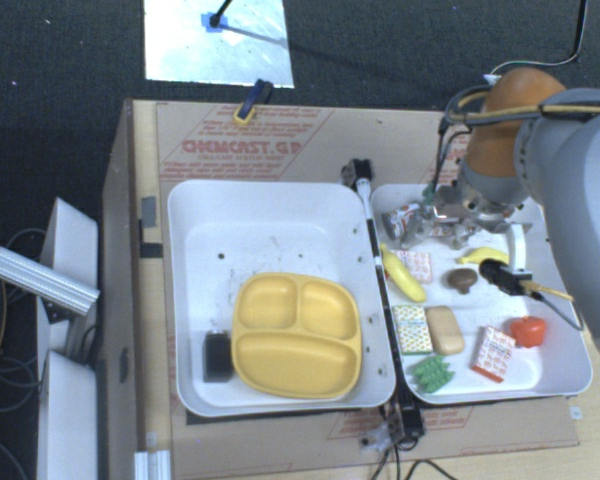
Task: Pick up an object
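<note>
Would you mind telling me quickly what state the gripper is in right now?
Gripper: low over the far end of the right bin, beside the banana; whether it is open, closed or holding anything cannot be told.

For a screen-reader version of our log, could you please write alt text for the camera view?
A grey arm reaches from the right, its gripper low over the far end of the right bin, which holds a banana, a red item, green pieces and small packets. The left bin holds a yellow divided plate and a black block.
</note>
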You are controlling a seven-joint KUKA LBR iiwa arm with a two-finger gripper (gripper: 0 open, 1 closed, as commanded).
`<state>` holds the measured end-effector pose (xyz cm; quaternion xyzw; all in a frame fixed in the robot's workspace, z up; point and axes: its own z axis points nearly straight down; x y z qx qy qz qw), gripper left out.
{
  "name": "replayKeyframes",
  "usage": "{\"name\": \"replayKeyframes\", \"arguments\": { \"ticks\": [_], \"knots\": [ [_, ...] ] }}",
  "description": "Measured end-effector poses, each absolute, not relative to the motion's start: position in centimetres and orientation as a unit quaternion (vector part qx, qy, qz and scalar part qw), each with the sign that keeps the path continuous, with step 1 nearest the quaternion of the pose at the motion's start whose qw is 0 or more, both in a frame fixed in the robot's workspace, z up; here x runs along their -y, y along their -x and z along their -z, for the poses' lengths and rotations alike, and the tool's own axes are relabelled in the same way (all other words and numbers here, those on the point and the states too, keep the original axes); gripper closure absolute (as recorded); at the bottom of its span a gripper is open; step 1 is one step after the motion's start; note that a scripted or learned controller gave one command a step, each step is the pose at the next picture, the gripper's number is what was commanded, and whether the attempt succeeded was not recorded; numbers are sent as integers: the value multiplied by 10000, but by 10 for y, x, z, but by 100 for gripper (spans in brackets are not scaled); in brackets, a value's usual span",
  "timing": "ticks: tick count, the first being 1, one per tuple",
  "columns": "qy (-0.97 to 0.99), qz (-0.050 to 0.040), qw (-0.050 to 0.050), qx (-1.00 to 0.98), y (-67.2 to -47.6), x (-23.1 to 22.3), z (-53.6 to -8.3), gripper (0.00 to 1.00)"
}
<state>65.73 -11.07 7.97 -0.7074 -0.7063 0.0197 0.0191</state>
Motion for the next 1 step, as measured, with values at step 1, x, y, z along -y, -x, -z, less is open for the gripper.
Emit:
{"name": "replayKeyframes", "arguments": {
  "ticks": [1],
  "knots": [
    [7068, 2, -16, 7074, -617, 173, -122, 0]
  ]
}}
